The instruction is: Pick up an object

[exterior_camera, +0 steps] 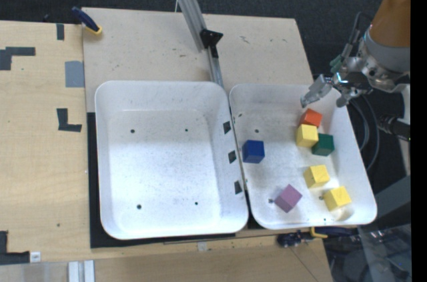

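1. left bin (113,161), 9 o'clock half of the bench; holds no blocks, so nothing to pick there.
2. right bin (267,97) holds all the candidates; blue cube (253,151) sits alone near the bin's 9 o'clock wall, well apart from the rest.
3. purple cube (288,198) at the bin's 6 o'clock, also standing free.
4. cluster at 1–2 o'clock of the bin: orange cube (311,118) on top, yellow cube (307,135) touching it just below, green cube (323,145) touching the yellow one on its 4 o'clock side (tight pack, poor finger clearance).
5. two more yellow cubes (317,175) toward 5 o'clock, near each other but apart.
6. gripper (327,93) hovers over the bin's 1 o'clock corner; fingers spread wide, nothing between them.
7. key relation: orange cube lies just off the gripper at about 7 o'clock, the nearest target; my read is a short shift that way, then straight descent; cubes have no long axis, so wrist yaw matters only for dodging the yellow neighbour.
8. risk, judged: fingers may straddle orange and yellow together and nudge both.
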`<state>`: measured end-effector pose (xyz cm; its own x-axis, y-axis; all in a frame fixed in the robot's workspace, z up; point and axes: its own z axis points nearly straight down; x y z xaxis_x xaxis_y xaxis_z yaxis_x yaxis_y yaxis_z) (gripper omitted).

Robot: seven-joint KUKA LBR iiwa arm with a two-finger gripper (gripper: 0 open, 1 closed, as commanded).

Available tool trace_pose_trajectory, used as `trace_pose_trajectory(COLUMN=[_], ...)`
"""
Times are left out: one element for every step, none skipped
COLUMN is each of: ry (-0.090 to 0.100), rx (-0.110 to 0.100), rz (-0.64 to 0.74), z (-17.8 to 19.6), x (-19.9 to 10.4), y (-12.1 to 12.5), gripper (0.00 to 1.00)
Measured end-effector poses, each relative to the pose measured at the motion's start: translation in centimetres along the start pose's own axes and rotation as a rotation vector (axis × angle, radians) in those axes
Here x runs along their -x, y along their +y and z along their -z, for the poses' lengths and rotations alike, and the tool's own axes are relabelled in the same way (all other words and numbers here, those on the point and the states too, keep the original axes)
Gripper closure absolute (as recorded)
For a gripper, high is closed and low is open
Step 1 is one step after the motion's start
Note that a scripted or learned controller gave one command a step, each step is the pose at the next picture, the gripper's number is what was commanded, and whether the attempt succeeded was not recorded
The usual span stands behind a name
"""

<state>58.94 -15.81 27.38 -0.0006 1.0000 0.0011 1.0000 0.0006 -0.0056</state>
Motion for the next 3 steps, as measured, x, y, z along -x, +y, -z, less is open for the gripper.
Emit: trace_pose_trajectory(ry=[-0.001, -0.001, -0.001], rx=[0.005, -0.001, 0.000], rz=[0.002, 0.000, 0.001], z=[0.3, -5.5, -10.0], x=[0.0, 0.8, 0.3], y=[0.1, 0.4, 0.1], gripper=[0.00, 0.00, 0.00])
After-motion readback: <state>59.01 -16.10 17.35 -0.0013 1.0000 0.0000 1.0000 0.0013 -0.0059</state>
